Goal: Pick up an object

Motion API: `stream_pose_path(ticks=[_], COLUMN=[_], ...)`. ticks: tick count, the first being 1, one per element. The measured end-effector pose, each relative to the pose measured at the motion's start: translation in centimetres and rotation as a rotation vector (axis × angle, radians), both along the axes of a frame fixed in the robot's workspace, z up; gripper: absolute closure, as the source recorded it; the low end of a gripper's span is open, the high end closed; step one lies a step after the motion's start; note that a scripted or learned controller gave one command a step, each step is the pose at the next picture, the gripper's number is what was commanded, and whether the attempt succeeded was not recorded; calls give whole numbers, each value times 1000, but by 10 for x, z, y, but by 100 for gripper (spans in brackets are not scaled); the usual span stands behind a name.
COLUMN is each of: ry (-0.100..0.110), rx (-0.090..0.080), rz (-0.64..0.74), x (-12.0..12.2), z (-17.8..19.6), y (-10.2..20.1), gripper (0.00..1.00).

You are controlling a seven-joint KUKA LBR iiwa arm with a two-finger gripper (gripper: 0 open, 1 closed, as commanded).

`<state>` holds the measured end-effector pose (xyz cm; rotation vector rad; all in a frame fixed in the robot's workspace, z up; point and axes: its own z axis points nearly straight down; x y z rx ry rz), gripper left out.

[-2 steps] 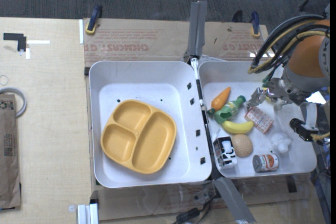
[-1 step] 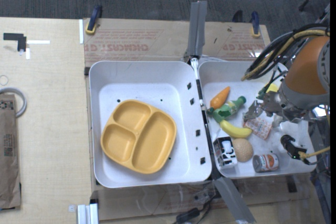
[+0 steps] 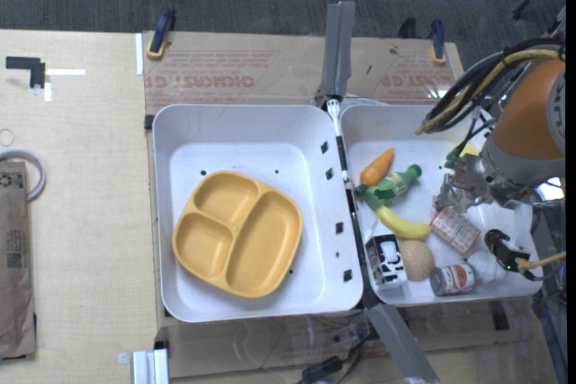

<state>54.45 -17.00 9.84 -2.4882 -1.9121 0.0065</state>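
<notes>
Nearest the camera, along the lower edge of the right bin (image 3: 531,288), a small can (image 3: 453,279) lies on its side, with a round tan bun (image 3: 416,260) just beside it and a black-and-white carton (image 3: 386,258) tucked against the bin's left wall. A little farther up, a banana (image 3: 401,223) lies slantwise, close to a pinkish flat packet (image 3: 454,231) on its right. Above the banana a green bottle (image 3: 392,186) lies tilted, and an orange carrot (image 3: 377,165) rests just beyond it. The gripper (image 3: 456,191) hangs low over the right bin, just above the packet and to the right of the bottle; its end is a dark tangle here, and I cannot tell whether the fingers are spread or closed, nor whether anything sits between them. The grey arm (image 3: 531,117) with its orange band rises from it toward the right. In the left bin (image 3: 166,193) a yellow divided plate (image 3: 238,233) lies flat, its three compartments facing up. Both bins sit on cardboard (image 3: 234,67) clipped to the counter (image 3: 81,193).
</notes>
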Motion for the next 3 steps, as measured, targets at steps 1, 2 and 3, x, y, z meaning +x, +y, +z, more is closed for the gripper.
stream_pose_path(ticks=[1,2,3], ry=[-3,-2,-1], rx=[-2,-2,0], rz=[37,37,80], x=[23,23,-27], z=[87,87,14], y=[15,15,0], gripper=[100,0,0])
